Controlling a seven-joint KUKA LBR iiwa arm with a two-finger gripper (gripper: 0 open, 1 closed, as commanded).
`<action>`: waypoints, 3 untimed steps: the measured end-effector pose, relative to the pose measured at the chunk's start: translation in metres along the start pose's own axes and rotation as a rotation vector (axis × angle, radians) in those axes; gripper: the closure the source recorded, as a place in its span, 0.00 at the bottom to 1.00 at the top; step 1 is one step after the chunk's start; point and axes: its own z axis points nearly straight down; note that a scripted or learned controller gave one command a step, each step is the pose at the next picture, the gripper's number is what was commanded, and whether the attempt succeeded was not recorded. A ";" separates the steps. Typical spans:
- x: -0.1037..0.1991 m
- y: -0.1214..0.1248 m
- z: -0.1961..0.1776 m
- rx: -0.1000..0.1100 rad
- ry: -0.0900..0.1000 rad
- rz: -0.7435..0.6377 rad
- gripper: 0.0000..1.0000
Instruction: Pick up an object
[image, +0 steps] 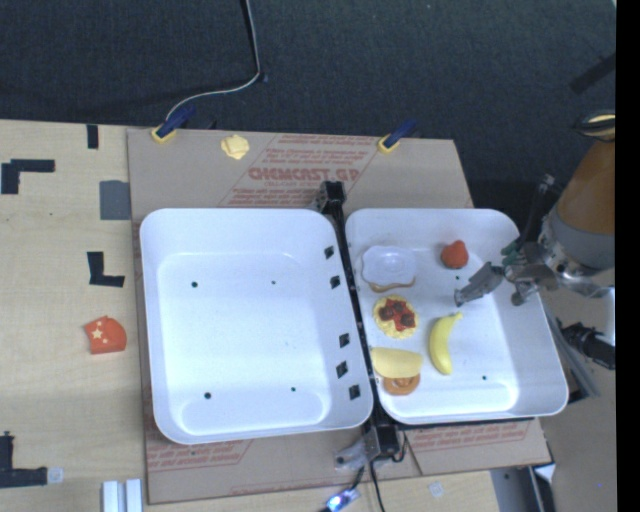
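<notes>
The right bin (545, 352) holds several small items: a red round fruit (455, 254), a clear whitish lump (388, 266), a small tart with red topping (396, 314), a yellow banana (443, 342) and a yellow-and-orange burger-like piece (398, 368). My gripper (490, 296) hangs over the right side of this bin, just right of the red fruit and above the banana. It is open with nothing between its fingers. One dark finger (476, 286) points left toward the tart.
The left bin (160, 300) sits beside the right one, with a black hinge strip (345, 300) between them. A red block (106, 335) lies on the bench at far left. A yellow lump (235, 147) rests on the cardboard behind the bins.
</notes>
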 end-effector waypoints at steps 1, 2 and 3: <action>0.011 0.033 0.121 -0.004 -0.001 -0.001 0.00; -0.004 0.096 0.116 -0.006 -0.002 -0.003 0.00; -0.033 0.133 0.116 -0.004 -0.001 -0.002 0.00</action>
